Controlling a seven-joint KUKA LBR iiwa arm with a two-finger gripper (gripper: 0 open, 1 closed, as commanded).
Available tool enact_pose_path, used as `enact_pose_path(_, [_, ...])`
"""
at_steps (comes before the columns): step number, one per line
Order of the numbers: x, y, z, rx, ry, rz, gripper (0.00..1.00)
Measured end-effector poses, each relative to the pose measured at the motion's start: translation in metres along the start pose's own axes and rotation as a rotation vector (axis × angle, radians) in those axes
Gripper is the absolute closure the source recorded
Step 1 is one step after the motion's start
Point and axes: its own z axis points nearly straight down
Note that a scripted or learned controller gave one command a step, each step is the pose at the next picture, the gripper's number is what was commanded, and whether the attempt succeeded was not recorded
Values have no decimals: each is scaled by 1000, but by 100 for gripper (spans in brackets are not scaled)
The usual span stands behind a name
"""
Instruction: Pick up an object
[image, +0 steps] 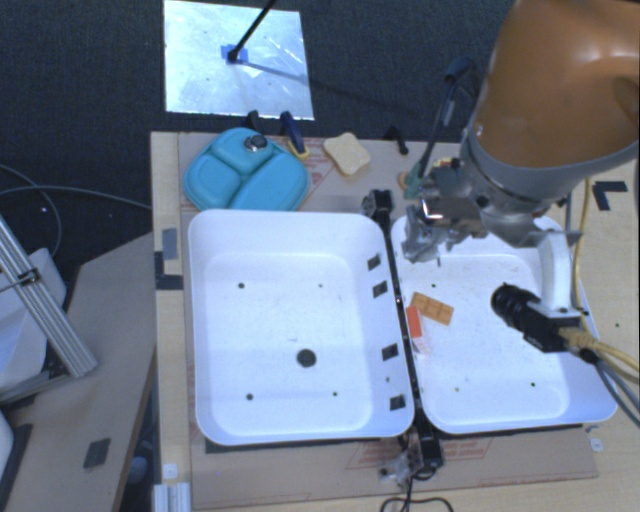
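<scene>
Two shallow white bins sit side by side on the bench (170, 400): the left bin (215, 240) and the right bin (590, 400), which share a middle wall. In the right bin lie two small things — an orange waffle-patterned tile (433, 308), flat and roughly square, and a thin red strip (413, 322) lying along the middle wall, touching or nearly touching the tile's near corner. The left bin holds one small dark disc (306, 357). Beyond the bins rest one blue compartment tray (247, 173) and one tan sponge-like piece (347, 152). The jaws (425, 243) hang over the far inner corner of the right bin; their fingers are blurred into the grey wrist hardware, so I cannot tell how far apart they stand or whether anything is between them. The orange tile lies just nearer the camera than the jaws, apart from them on the bin floor — the dark disc is well off to their left
</scene>
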Motion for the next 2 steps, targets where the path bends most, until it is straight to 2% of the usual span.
enact_pose_path(1, [0,1,-11,-4,0,-7,100])
enact_pose_path(2, [-10,-1,-91,-1,1,11,100])
